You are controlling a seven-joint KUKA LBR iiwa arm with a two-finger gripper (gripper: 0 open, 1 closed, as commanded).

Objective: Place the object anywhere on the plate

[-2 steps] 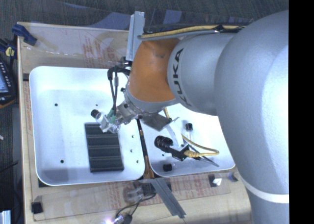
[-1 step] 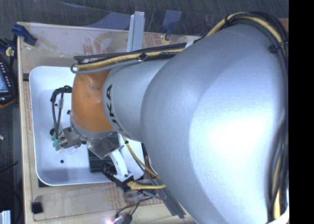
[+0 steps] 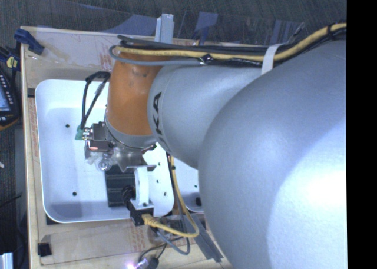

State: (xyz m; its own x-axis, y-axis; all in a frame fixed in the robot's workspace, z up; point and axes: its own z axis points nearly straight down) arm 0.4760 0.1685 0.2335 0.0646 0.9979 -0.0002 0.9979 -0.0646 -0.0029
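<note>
My grey arm with its orange band [image 3: 132, 100] reaches in from the right and covers most of the bench. Its wrist hangs over the left white bin [image 3: 56, 144], pointing down. The gripper [image 3: 121, 190] appears as a black block under the wrist flange, low over the bin's near right part. The wrist and a white bracket [image 3: 154, 185] hide what lies under the gripper. The bin floor to the left of the gripper is bare white with a few small dark dots.
The wooden bench [image 3: 88, 241] frames the bin, with a blue clamp [image 3: 28, 41] at its far left corner. A yellow cable [image 3: 171, 226] loops near the front edge. The arm's bulk hides the right bin. A black device [image 3: 6, 94] sits off the bench's left side.
</note>
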